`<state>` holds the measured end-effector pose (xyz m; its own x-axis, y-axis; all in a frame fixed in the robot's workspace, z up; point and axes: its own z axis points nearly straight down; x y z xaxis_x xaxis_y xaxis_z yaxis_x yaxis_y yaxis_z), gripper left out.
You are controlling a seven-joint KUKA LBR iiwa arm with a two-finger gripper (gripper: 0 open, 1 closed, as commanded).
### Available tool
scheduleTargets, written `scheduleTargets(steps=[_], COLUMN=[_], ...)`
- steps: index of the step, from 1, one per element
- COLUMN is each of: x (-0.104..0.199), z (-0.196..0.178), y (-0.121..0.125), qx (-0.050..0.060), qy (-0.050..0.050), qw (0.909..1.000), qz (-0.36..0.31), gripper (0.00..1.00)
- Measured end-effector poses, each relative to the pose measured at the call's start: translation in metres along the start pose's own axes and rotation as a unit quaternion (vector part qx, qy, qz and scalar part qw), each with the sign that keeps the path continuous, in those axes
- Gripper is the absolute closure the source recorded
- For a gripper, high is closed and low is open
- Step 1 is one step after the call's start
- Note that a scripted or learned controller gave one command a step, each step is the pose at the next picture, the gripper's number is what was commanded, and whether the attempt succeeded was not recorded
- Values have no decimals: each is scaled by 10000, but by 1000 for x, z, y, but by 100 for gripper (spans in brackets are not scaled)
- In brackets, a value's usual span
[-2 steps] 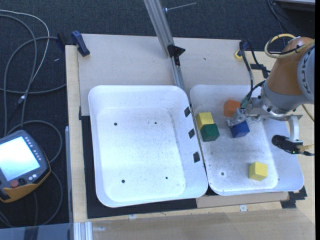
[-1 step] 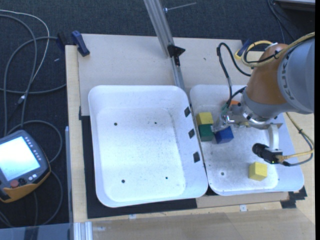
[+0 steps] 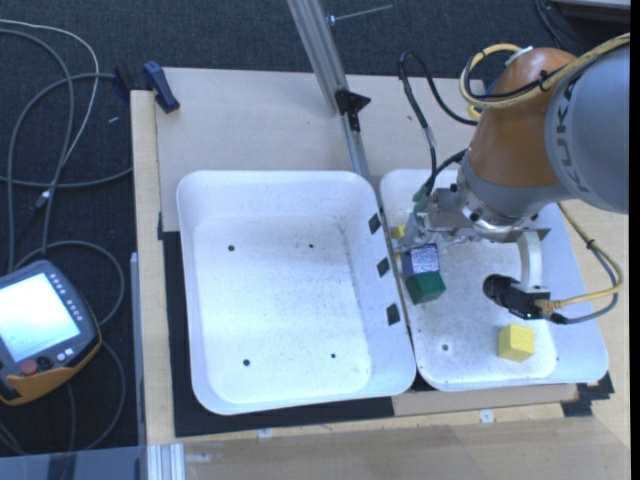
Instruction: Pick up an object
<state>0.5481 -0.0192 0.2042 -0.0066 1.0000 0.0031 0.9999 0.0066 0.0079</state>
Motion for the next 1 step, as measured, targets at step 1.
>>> scheduleTargets(steps=[1], x=[56], z=[5], y=[27], qx=[31], qy=[-2], qw=[10000], qz=[-7], gripper=[100])
